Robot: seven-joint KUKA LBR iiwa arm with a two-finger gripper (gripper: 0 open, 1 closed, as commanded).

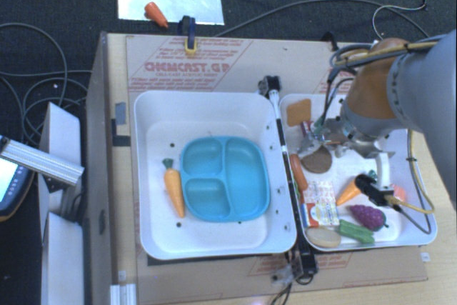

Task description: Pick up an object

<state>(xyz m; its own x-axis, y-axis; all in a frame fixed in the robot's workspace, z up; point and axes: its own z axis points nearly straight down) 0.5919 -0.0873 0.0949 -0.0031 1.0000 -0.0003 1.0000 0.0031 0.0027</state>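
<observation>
Fingers [312,146] sit low in the right bin [418,243], at its upper left part. Whether they are wide or narrow I cannot tell, since the wrist hardware and cables cover them from this angle. Nothing can be seen between them, so count no grasp.

The arm [371,93] comes in from the right and bends down over the bin. That suits a top-down grab at the pile.

The likely target is the brown disc [319,162], which lies flat on the bin floor just below the fingers. They are very near it, but contact is unclear.

Other things in the right bin:
- a tan slab [298,112] leaning by the top-left corner
- a red sausage [298,172] along the left wall, just beside the disc
- a printed packet [321,202] flat below the disc
- an orange wedge [348,193]
- purple grapes [368,216]
- a green pod [355,231]
- a beige oval [323,237] at the bottom edge

These are crowded and some touch, so a neighbour may get nudged or pinched along with the target.

The left bin [146,118] holds a blue divided plate [225,178] flat in the middle. A carrot [173,186] lies along the plate's left rim.

Both bins rest on a cardboard sheet [186,57] on the tabletop, probably to keep them from sliding.

My guess at the step is approach or descent onto the disc, with the pick not yet done. A flat disc gives little edge to grip, so a slip is likely.
</observation>
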